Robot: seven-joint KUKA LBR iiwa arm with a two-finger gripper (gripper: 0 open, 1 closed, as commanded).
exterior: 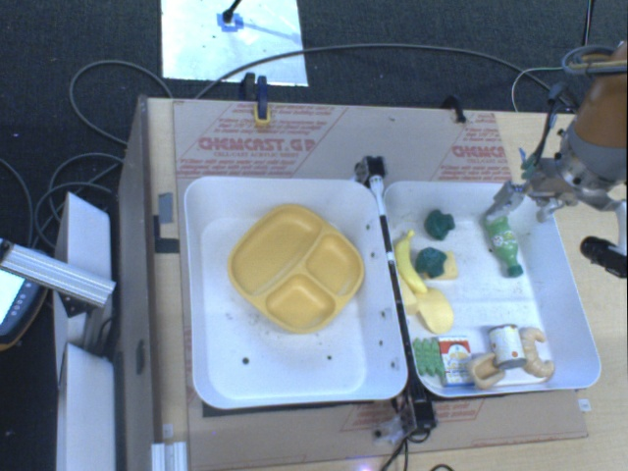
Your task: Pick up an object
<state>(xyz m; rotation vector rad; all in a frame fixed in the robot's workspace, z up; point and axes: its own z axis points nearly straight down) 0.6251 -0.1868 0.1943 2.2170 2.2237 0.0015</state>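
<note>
Two white bins: the left bin [211,292] holds a yellow divided plate [296,267]; over the right bin [569,302], the gripper [522,202] hangs with fingers apart above a green bottle [504,244], broccoli pieces [439,225] nearby.

The gripper [520,196] hangs over the far right corner of the right bin [579,307], and the green bottle [504,244] lies flat on the bin floor just beneath and in front of it, cap end pointing toward the near rim. Two dark green broccoli pieces [439,225] sit to the gripper's left. Beyond them lies a yellow banana [406,261]. A small can [504,342] stands nearer the front rim, well apart from the gripper.
</note>
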